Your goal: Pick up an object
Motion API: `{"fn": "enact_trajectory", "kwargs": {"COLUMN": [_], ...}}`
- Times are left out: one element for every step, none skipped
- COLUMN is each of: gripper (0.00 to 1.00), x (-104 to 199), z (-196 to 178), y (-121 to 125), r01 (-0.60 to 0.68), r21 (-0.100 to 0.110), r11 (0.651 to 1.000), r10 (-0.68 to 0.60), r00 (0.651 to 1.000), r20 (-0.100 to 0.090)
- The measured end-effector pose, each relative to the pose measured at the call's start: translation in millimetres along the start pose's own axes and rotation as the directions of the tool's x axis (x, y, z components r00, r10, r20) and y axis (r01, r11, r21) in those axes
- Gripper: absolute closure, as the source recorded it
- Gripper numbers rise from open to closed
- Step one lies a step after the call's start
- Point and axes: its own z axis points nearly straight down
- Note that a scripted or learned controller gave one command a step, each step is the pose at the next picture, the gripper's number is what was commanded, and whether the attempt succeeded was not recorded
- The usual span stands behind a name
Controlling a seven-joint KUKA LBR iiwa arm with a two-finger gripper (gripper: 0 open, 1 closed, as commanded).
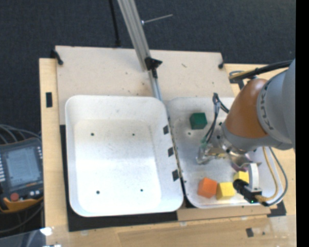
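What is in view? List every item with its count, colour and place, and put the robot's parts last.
green block: one, green, upper part of the right bin
orange block: one, orange, lower part of the right bin
yellow block: one, yellow, just right of the orange block
left bin: one, white, left half of the bench
right bin: one, white, beside it
pendant: one, grey, far left
arm: one, grey and orange, over the right bin
gripper: one, mid right bin

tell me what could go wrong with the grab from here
The gripper hangs over bare bin floor between the green block and the orange block, so closing here would likely catch nothing. The orange block touches the yellow block near the right bin's front rim, leaving little room beside it.
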Motion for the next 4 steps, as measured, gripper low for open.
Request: {"fn": "enact_trajectory", "kwargs": {"gripper": [1.00, 1.00, 1.00, 1.00], "x": [1.9, -6.4, -7.5, 43.8], "z": [-59.7, -121.1, -144.4, -151.4], "y": [-5.3, 0.4, 1.8, 15.5], "r01": [0.011, 0.010, 0.012, 0.016], "r21": [-0.002, -0.003, 0.001, 0.003], "r11": [1.000, 1.000, 1.000, 1.000], "r10": [-0.011, -0.010, -0.012, -0.016], "r00": [1.000, 1.000, 1.000, 1.000], "r20": [0.000, 0.001, 0.000, -0.002]}}
